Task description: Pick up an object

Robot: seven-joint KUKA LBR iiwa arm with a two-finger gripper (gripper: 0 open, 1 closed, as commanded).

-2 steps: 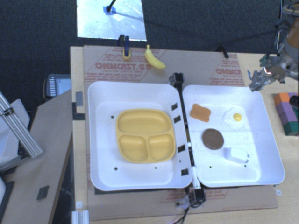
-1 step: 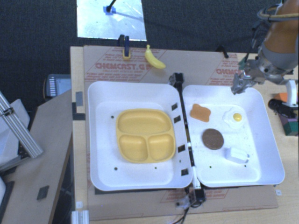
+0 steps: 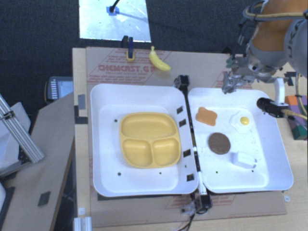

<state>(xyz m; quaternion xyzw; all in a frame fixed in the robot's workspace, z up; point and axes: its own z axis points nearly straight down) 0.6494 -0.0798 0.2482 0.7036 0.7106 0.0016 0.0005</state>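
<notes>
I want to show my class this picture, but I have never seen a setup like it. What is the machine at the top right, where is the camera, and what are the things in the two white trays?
The machine is a robot arm, grey with an orange band, reaching in from the right. At its tip is a two-finger gripper, poised over the far edge of the right bin. Nothing shows between its fingers.

One fixed camera looks down at a slant from above the bench.

The left bin holds a yellow divided plate. The right bin holds toy food: an orange piece, a fried egg, a brown round patty and a small white block. A toy banana lies on the cardboard behind the bins.
</notes>
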